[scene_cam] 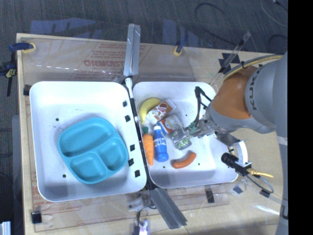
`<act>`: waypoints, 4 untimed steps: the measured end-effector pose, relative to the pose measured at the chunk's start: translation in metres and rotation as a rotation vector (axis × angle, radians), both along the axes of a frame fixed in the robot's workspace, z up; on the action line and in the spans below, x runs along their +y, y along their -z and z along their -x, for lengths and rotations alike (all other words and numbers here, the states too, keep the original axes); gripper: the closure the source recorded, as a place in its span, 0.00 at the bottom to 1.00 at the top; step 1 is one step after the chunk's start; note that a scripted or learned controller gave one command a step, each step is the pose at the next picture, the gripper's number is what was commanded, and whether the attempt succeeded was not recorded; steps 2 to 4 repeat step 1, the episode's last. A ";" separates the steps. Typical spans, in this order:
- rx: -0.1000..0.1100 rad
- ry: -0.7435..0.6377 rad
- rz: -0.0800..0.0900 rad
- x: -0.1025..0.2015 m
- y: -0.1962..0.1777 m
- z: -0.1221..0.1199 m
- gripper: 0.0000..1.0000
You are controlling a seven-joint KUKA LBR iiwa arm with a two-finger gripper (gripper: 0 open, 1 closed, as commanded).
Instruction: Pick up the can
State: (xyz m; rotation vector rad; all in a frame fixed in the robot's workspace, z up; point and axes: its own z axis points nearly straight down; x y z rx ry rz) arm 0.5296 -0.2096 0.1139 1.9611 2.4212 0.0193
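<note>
Two white bins on the bench [58,50]. Left bin [41,99]: one blue divided plate [92,150]. Right bin [205,168]: one banana [147,106], one snack packet [163,113], one carrot [147,149], one blue bottle [160,144], one sausage [184,160], one can [180,138] mid-bin, on its side. Tool [191,129] touches the can's right end; finger spread cannot be told. Right bin's far-right floor open.

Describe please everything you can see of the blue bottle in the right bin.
The blue bottle is small, looks like plastic, and has a white cap at its far end and a pale label with markings too small to read. It lies on its side on the floor of the right bin, near the divider. A carrot lies right along its left side, apparently touching. A snack packet lies just beyond its cap. The gripper is to its right, apart.
</note>
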 end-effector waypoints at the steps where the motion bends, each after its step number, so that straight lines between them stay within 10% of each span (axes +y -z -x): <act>1: 0.032 0.068 -0.008 0.045 -0.109 -0.025 1.00; 4: 0.032 0.068 -0.008 0.045 -0.109 -0.025 1.00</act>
